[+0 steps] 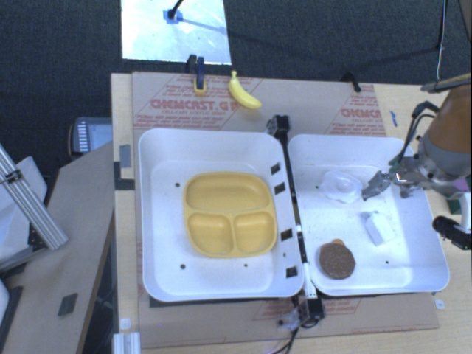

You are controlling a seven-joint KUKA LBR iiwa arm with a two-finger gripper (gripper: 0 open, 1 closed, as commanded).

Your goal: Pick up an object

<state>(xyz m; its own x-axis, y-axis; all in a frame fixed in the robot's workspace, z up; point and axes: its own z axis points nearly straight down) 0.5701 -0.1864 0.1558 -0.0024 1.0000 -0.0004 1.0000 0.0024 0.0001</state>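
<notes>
Gripper (375,184) low over right bin (435,271), reaching in from right; how far open, cannot tell; nothing seen held. Nearest candidate: clear plastic piece (339,185) just beside tip, toward left. White block (375,228) nearby, long axis slanted; brown round object (337,260) farther off.

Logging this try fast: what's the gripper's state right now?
Gripper: over the right bin, near the clear plastic piece; open or shut cannot be told.
</notes>
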